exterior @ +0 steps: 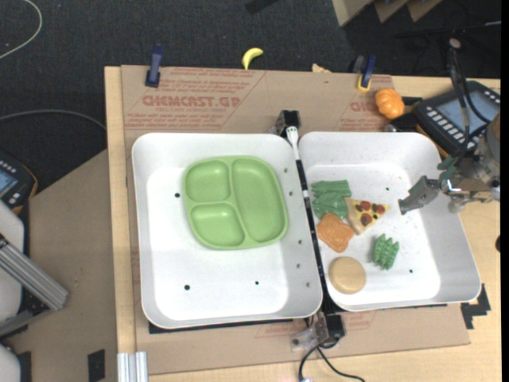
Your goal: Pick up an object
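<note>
Hovering over the right bin (445, 237) near its right wall, the gripper (415, 197) has nothing visibly between its fingers, and whether they are spread or pressed together I cannot tell. The toys cluster along the bin's left wall. Nearest is the pizza slice (364, 212), just left of the gripper, its long axis pointing roughly toward it. The green tree (385, 251) sits below-left, toward the front edge; reaching either likely means travelling left and descending.

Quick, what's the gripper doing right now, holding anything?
Gripper: over the right bin, with nothing visibly held; open or shut cannot be told.
</note>
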Available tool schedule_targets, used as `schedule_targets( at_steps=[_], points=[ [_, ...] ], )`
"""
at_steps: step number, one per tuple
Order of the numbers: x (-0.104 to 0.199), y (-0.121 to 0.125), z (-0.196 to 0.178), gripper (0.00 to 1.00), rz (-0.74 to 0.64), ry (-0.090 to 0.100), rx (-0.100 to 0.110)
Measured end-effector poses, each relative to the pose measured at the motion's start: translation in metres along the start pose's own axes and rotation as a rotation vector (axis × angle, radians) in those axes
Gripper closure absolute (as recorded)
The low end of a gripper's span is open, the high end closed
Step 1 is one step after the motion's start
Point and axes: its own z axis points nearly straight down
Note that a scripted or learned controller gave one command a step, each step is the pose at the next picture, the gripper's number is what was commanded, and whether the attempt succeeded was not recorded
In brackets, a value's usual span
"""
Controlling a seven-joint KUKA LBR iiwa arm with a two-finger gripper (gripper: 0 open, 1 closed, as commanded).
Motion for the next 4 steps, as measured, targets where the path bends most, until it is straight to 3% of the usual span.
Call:
schedule_targets(
  at_steps=[1, 2, 3, 4],
  points=[
    [-0.016, 0.007, 0.173, 0.00, 0.002, 0.004, 0.015],
    [-0.017, 0.011, 0.154, 1.00, 0.002, -0.001, -0.003],
    [0.084, 0.036, 0.090, 1.00, -0.012, 0.003, -0.007],
    [0.154, -0.012, 0.094, 1.00, -0.007, 0.004, 0.007]
  ],
)
